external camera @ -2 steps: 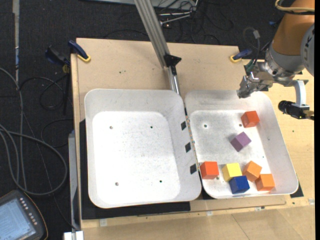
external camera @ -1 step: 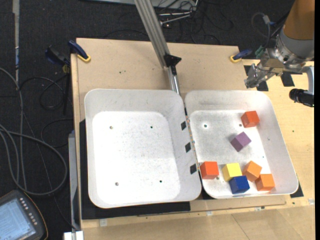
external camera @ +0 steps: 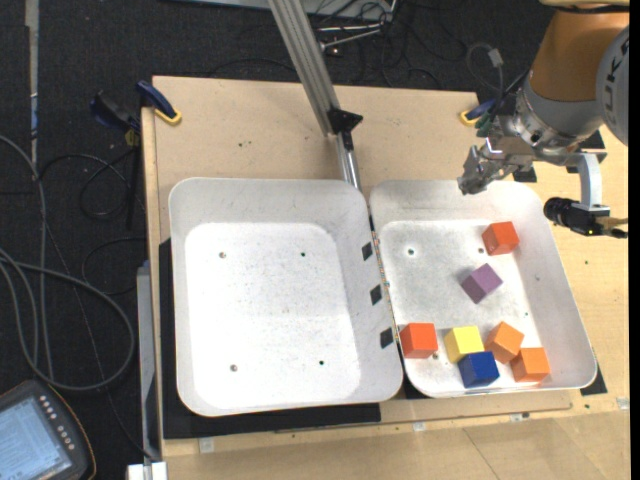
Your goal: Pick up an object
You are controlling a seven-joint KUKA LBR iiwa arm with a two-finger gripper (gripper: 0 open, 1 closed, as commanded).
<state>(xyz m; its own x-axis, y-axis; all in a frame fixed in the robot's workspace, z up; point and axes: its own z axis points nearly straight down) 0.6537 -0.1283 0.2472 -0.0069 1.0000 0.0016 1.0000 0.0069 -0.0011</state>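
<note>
Worktop [external camera: 260, 128]: matt, unfinished wood-fibre board. Bins [external camera: 200, 268]: smooth white plastic, lightly speckled. Blocks [external camera: 481, 282]: matt, solid-coloured. Arm shell [external camera: 580, 38]: glossy orange. Diagonal strut [external camera: 300, 48]: bare metal.

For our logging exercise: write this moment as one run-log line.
gripper: above right bin's far rim, holding nothing | blocks: all in right bin | pick: not begun

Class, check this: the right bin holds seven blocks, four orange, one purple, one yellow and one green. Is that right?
One slip: no block is green. The camera view shows a blue block in the right bin, below the yellow one. The count of seven, four orange and one purple, stands.
</note>
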